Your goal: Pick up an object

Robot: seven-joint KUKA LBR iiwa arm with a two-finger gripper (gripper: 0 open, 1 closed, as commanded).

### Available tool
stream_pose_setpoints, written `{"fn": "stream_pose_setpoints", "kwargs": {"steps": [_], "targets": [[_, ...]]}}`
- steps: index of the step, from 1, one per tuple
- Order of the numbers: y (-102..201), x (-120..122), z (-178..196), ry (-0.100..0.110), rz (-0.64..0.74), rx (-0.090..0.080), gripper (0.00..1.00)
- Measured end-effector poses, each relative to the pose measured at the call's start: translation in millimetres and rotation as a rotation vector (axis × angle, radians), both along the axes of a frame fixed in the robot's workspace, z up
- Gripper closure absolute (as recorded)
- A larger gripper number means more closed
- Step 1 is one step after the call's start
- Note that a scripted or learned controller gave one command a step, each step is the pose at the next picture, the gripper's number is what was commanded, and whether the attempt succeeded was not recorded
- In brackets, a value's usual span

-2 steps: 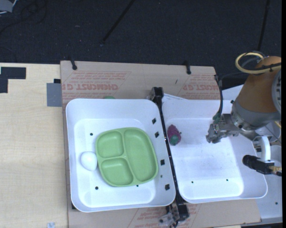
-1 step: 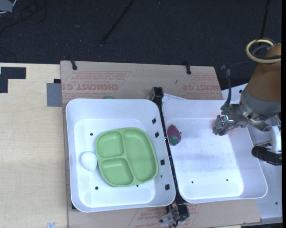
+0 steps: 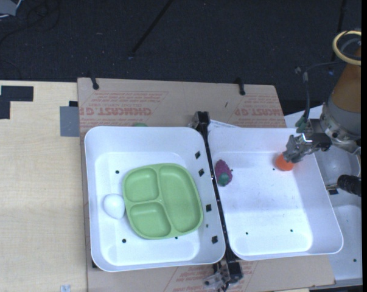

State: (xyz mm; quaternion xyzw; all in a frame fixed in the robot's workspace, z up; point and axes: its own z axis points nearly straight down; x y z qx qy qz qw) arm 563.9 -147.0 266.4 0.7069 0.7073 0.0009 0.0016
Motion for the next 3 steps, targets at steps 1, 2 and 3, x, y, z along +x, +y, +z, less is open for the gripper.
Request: {"fn": "stream_pose_setpoints", "kwargs": {"steps": [1, 2, 3], "targets": [[57, 5, -13, 0.007, 0.004, 0.003, 1.00], [113, 2, -8, 0.007, 0.004, 0.004, 1.00], [159, -9, -14, 0.008, 0.003, 0.002, 1.00]]}}
